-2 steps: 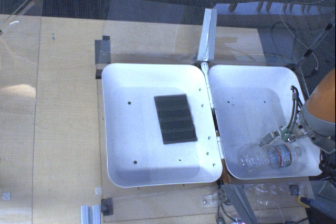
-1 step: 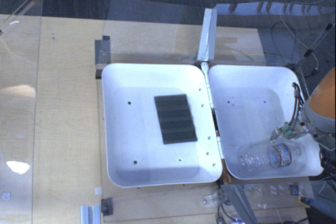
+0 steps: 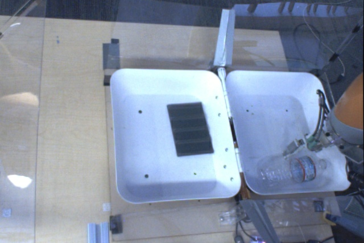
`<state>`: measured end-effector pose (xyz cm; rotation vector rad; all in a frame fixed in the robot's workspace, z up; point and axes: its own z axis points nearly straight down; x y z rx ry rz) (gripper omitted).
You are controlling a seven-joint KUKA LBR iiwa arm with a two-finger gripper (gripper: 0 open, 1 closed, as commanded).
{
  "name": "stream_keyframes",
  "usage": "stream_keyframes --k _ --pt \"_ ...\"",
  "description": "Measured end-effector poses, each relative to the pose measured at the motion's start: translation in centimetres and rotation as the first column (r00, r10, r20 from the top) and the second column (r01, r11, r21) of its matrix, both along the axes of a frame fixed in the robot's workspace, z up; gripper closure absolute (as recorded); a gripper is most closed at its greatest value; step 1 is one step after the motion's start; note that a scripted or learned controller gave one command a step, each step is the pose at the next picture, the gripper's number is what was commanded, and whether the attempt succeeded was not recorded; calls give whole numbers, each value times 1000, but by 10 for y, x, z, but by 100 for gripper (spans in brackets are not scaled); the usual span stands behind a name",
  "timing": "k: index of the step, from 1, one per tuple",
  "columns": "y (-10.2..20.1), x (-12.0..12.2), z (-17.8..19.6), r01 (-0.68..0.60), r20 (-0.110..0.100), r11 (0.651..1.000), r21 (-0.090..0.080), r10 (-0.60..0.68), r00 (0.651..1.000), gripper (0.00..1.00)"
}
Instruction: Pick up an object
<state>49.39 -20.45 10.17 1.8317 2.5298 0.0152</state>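
Nearest the camera, a clear plastic bottle [image 3: 287, 169] lies on its side in the right bin [image 3: 267, 94], close to that bin's near edge and toward its near right corner. Its long axis runs roughly along the near edge, left to right with a slight tilt; a blue-and-red label wraps the right part, and which end carries the cap is hard to tell through the clear plastic. Little room is left between the bottle and the near wall, while the far half of this bin's floor lies open.

At the right edge of the same bin the arm [image 3: 350, 108] comes in, grey with its orange band showing. The gripper [image 3: 304, 144] hangs just above and beside the bottle's right part, near the bin's right wall. Whether the claw is released or clenched cannot be told, and nothing is seen between it.

In the left bin [image 3: 128, 122] a dark ribbed rectangular pad [image 3: 190, 128] lies flat near the middle, its long axis running from the far edge to the near edge, leaning slightly. White floor surrounds it on all sides, well apart from every wall. The two bins touch along their shared inner edge, resting on the wooden bench [image 3: 57, 122].
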Motion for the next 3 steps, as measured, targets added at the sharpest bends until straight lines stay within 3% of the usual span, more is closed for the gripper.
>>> stream_keyframes --k 1,2,3 --pt "0 20 59 82 -14 997 2 -82 997 0" --pt "-2 -3 -12 -35 -7 999 -1 35 999 0" --pt "-1 18 -1 -311 -16 950 1 311 950 0"
